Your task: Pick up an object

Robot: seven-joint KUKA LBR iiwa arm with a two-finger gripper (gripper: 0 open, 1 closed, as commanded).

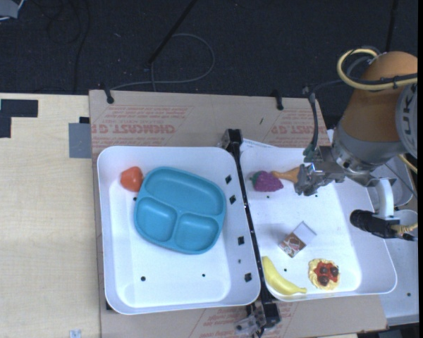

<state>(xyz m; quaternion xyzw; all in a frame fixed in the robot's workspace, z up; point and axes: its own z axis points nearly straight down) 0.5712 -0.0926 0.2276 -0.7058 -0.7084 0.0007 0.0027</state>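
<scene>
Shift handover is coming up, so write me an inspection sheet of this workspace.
Surface: two white bins, left bin and right bin, on a cardboard sheet.
Job's things: tomato and blue tray in left bin; purple grapes, small box, banana, tart in right bin.
Clutter: nothing seen.
Grippers: gripper low over right bin's far side, beside the grapes.
Cables: loose cable on dark floor.
Surroundings: wooden bench.
</scene>
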